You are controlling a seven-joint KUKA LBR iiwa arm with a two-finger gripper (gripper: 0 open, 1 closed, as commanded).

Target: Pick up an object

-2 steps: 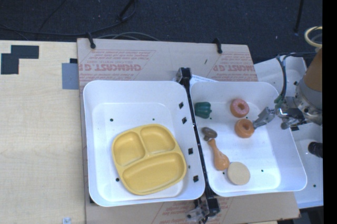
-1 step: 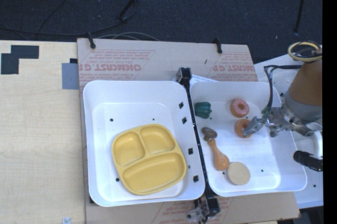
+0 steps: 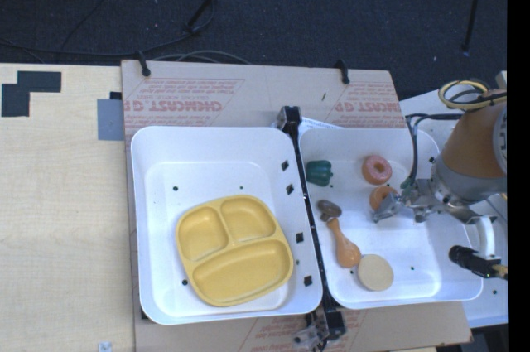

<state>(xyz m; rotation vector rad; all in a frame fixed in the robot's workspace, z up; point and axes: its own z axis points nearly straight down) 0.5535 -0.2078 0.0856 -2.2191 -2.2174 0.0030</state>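
The right bin [image 3: 414,280] holds a dark green pepper-like piece [image 3: 319,171], a pink donut [image 3: 377,169], a small orange object [image 3: 381,195], a wooden spoon [image 3: 338,234] and a beige disc [image 3: 375,272]. My gripper [image 3: 396,205] is low in the right bin, right beside the orange object and just below the donut. The arm partly covers the orange object's right side. I cannot tell whether the gripper touches it.
In the left bin [image 3: 157,176] lies a yellow divided plate [image 3: 234,249]. A black divider [image 3: 302,201] runs between the two bins. The arm's orange band [image 3: 474,145] hangs over the right bin's right edge, with cables behind it.
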